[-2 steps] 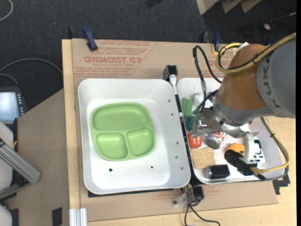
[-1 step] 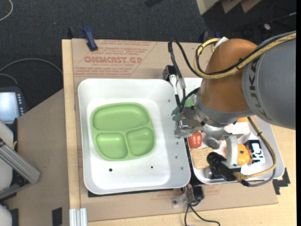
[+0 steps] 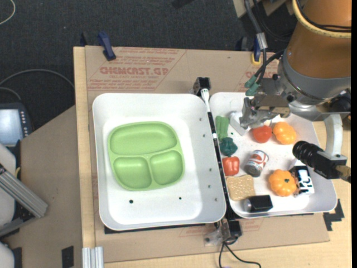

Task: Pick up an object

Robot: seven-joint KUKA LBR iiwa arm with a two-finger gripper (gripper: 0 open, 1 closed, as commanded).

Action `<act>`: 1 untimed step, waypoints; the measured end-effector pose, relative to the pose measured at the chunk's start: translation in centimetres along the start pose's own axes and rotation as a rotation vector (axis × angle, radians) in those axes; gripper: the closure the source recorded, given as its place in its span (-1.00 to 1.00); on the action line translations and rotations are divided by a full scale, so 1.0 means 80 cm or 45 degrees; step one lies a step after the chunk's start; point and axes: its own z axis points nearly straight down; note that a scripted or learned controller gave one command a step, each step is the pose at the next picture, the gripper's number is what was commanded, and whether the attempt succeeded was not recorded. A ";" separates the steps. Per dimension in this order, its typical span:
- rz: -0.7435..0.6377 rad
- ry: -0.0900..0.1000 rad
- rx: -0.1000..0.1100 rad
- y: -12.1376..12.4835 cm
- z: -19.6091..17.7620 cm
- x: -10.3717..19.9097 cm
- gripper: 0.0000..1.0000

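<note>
Starting at nine o'clock in the camera view, the left bin (image 3: pixel 106 166) carries a green divided tray (image 3: pixel 146 155), three compartments, lying flat near the bin's middle. Along the seam between the bins runs a dark bar with a black clamp (image 3: pixel 202 85) at its twelve o'clock end.

Over into the right bin (image 3: pixel 323 202), and it is crowded. Along its nine o'clock wall sits a green pepper-like piece (image 3: pixel 222 126), with a dark teal lump (image 3: pixel 228 146) just below it, towards six o'clock. Under that, a small red pepper (image 3: pixel 231 164), then a tan cracker (image 3: pixel 240 187) and a black block (image 3: pixel 260 204) at the six o'clock rim. A small can (image 3: pixel 256 162) lies on its side in the middle, with an orange pumpkin (image 3: pixel 281 182) at its four o'clock and a black-and-white piece (image 3: pixel 303 179) touching the pumpkin.

The gripper (image 3: pixel 252 118) hangs low at the bin's twelve o'clock end, right against a red tomato (image 3: pixel 260 133); a second orange fruit (image 3: pixel 284 133) sits at the tomato's three o'clock. Whether the jaws are open or closed, I cannot tell, and nothing is visibly between them. The arm (image 3: pixel 323 32) looms at one o'clock.
</note>
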 end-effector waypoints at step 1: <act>-0.007 0.000 0.016 -0.001 -0.028 0.079 1.00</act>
